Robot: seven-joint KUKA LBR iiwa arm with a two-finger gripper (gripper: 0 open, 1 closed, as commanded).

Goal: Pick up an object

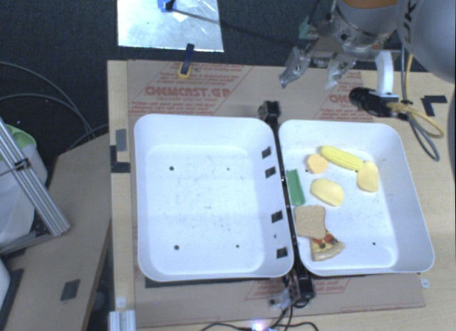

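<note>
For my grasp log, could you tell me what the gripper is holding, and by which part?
Nothing is held: the gripper hangs open above the bench, beyond the right bin.

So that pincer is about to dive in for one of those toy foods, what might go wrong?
The pincer, open and holding nothing, hangs above the bench beyond the right bin. Risks, as I judge them:
1. The corn, the yellow pieces and the bread lie close together, so closing fingers may nudge a neighbour or catch two.
2. The green strip and pizza slice sit near the bin wall, which could block a finger.
</note>
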